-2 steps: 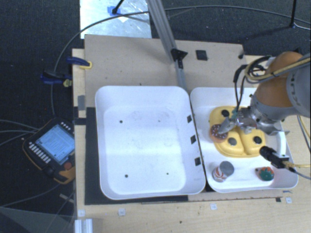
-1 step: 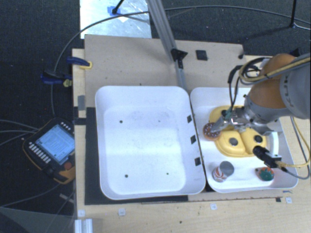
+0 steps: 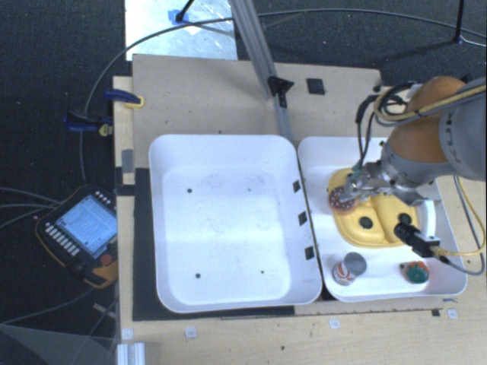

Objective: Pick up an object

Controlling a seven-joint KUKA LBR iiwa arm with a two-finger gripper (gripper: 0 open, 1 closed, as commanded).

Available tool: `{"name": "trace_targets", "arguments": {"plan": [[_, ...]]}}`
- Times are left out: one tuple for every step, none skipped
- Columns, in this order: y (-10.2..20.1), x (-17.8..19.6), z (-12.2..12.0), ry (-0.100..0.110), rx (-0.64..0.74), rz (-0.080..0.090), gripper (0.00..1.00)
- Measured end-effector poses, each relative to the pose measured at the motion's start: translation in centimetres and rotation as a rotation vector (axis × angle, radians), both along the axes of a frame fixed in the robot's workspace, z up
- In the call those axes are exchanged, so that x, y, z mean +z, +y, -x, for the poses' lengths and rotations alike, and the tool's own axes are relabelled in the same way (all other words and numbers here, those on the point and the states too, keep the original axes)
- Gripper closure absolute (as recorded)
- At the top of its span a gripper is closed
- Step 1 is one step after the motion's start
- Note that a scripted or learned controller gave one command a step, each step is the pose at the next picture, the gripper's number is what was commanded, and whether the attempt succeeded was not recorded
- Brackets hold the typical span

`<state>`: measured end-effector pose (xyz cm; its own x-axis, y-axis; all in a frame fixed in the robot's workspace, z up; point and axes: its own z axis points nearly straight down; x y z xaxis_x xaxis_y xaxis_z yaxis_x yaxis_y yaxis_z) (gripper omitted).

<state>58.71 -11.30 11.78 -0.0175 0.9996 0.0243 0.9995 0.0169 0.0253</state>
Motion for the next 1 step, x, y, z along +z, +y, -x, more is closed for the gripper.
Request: {"name": "trace_targets", "arguments": {"plan": [[0.03,6.46,-0.58,0.017,-0.011,0.026,1.0]]}}
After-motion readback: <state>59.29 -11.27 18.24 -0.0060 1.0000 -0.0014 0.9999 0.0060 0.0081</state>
